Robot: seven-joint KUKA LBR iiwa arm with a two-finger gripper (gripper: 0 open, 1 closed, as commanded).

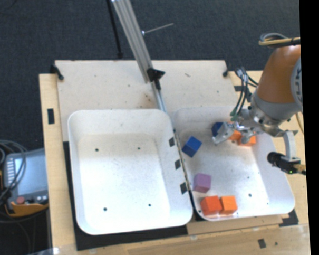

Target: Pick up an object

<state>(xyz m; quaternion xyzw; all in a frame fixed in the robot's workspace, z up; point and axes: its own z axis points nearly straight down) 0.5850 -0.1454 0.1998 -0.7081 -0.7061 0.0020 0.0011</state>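
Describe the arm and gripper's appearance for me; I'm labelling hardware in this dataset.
The arm is a bulky rounded body, orange on top with a grey section beneath. Thin dark cables loop down its side towards the wrist. The gripper is a small metallic grey assembly with darker parts; finer markings are too small to tell.

Two bins are set side by side on the desk (52, 155). In the right bin (278, 196): two cubes (218, 204) at front edge, one cube (202, 182) just behind, another (191, 146) further back.
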